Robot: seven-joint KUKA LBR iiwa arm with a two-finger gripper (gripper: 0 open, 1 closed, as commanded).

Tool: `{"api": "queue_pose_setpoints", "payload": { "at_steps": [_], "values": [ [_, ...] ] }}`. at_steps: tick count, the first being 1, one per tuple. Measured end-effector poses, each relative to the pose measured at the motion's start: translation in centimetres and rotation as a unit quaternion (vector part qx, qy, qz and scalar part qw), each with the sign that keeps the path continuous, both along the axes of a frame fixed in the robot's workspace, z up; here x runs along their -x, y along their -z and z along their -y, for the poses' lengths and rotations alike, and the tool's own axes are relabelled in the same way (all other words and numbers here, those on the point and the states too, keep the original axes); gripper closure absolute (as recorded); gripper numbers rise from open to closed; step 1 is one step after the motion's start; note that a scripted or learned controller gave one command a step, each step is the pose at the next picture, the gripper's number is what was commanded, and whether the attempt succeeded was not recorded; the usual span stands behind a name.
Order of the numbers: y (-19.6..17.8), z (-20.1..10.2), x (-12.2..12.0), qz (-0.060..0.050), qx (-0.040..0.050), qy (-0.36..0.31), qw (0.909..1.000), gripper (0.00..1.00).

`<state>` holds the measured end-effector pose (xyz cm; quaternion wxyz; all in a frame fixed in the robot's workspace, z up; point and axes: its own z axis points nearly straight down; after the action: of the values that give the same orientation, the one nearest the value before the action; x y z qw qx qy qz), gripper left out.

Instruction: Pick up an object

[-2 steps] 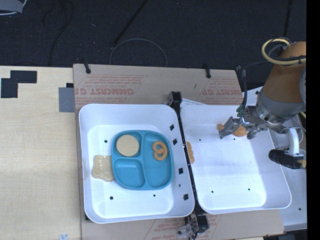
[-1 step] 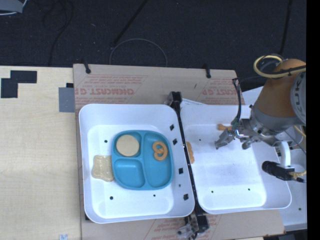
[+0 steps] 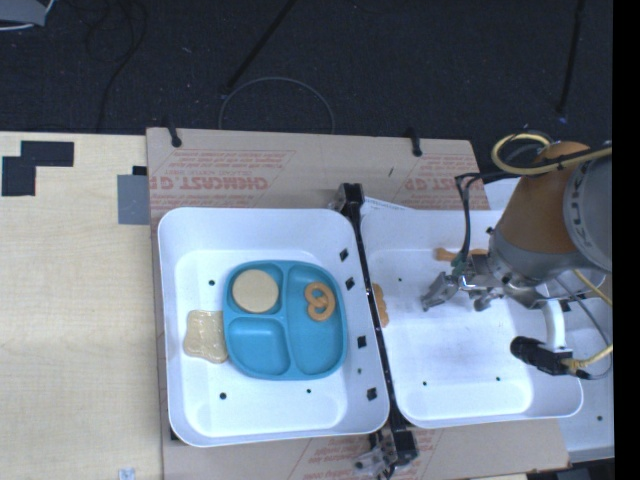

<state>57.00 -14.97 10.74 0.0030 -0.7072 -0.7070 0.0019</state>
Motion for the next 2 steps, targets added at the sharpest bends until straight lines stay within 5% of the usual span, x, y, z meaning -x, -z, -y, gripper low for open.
{"api": "queue_pose_setpoints", "payload": {
  "at_steps": [1, 2],
  "values": [
    [2.1, -0.1, 0.0, 0.001, 0.0001, 0.0, 1.0, 0.0],
    [0.9, 0.0, 0.0, 0.002, 0.0002, 0.002, 1.0, 1.0]
  ]
}}
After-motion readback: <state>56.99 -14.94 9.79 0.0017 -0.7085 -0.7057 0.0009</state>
